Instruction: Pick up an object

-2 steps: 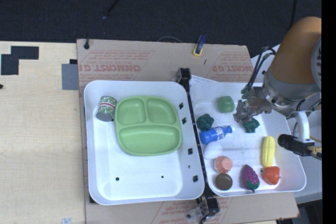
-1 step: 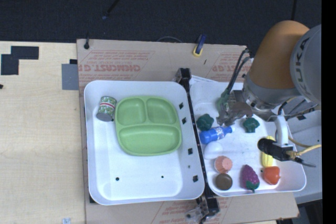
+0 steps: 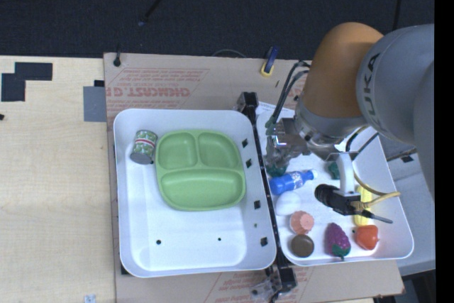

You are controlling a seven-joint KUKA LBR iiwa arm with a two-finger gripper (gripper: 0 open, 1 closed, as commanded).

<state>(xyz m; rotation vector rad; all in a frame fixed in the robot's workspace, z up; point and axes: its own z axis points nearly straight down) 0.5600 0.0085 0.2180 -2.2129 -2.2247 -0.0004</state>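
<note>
My gripper (image 3: 276, 161) hangs low over the left side of the right bin (image 3: 397, 248), close to the wall between the two bins. A blue bottle (image 3: 289, 182) lies just below and to the right of it, touching or nearly touching it. Nearer the front of that bin sit a salmon round piece (image 3: 302, 221), a brown round piece (image 3: 303, 245), a purple fruit (image 3: 338, 239) and an orange-red fruit (image 3: 367, 236). A yellow banana (image 3: 364, 196) and a small green piece (image 3: 333, 169) lie partly hidden under the arm.
The left bin (image 3: 184, 252) holds a green divided plate (image 3: 200, 170) and a small green-labelled can (image 3: 144, 146) at its back left. The grey arm with its orange band (image 3: 344, 71) covers the back of the right bin.
</note>
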